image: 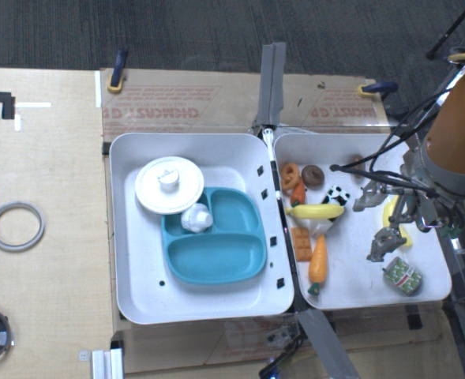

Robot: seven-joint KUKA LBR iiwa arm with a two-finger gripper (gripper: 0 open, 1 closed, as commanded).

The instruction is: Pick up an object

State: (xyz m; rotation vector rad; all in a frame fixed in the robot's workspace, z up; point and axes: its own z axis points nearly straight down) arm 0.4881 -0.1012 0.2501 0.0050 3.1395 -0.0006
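While the gripper (pixel 384 245) hangs low over the right bin (pixel 350 287), its fingers appear close together with nothing visible between them, though the view is too coarse to be certain. Just behind it lies a yellow piece (pixel 391 214), partly hidden by the wrist; a green packet (pixel 403 276) sits just beside the fingertips, toward the bin's near right corner. Along the bin's left wall lie a banana (pixel 316 210), a carrot (pixel 318 260), a donut (pixel 313 175), a pretzel (pixel 290 172) and orange blocks (pixel 301 242). The left bin (pixel 129 290) bears a blue tray (pixel 216 251), a white lid (pixel 169 185) and a crumpled ball (pixel 196 220).

The packet is the likeliest target. It looks light and soft, probably crinkly, so it should yield under the fingers and may slip or fold. A grasp across its narrow middle seems best. The toy banana and carrot look like rigid, smooth plastic; these are best taken across mid-length, where curvature is least.
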